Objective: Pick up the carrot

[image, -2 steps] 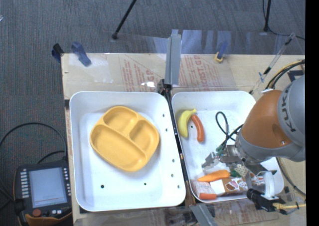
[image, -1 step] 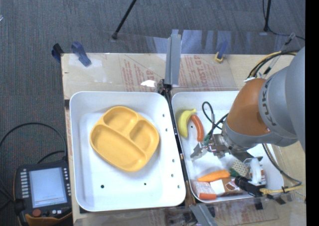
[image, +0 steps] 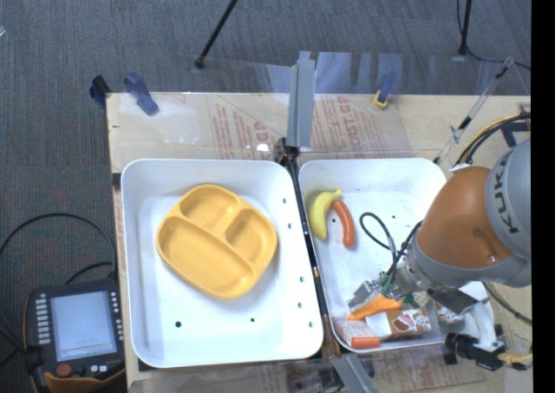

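The carrot point(image: 376, 306), a small orange wedge, lies near the front of the right bin point(image: 408, 176). My gripper point(image: 371, 290) hangs low over the bin, right at the carrot's upper edge, reaching in from the right under the arm's orange band point(image: 460, 222). Its grey tip sits against or just above the carrot; whether it touches is unclear.
A yellow banana point(image: 322, 212) and a red sausage point(image: 345, 223) lie at the right bin's back left. A snack packet point(image: 401, 324) and a thin orange-red piece point(image: 365, 343) rest at the front rim. A black cable loop point(image: 375, 229) hangs nearby. The left bin holds a yellow divided plate point(image: 217, 239).
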Action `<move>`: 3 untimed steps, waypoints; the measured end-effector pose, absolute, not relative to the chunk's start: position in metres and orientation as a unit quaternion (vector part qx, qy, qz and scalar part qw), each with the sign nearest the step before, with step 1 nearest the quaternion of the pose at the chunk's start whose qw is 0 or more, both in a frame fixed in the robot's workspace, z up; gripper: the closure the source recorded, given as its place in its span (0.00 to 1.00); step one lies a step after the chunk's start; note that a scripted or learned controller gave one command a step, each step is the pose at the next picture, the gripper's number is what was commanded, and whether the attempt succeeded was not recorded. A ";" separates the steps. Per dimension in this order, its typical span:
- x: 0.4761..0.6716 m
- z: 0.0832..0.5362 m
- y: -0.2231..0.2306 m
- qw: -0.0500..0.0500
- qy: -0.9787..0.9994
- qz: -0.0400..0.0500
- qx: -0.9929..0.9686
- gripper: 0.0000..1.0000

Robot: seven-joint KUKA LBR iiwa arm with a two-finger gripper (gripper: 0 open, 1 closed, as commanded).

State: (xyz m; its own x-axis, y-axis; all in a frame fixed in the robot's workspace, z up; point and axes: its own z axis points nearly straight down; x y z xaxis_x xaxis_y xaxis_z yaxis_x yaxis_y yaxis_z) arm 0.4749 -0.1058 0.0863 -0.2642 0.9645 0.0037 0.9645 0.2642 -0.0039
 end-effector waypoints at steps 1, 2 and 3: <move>0.475 0.095 -0.107 0.003 -0.793 0.000 -0.610 1.00; 0.475 0.095 -0.107 0.004 -0.793 0.001 -0.610 0.00; 0.475 0.103 -0.108 0.005 -0.791 0.001 -0.612 1.00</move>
State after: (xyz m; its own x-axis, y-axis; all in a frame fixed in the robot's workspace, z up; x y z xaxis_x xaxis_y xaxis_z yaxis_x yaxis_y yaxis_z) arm 0.4745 -0.1080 0.1027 -0.2505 0.9681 0.0073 0.9681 0.2505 -0.0078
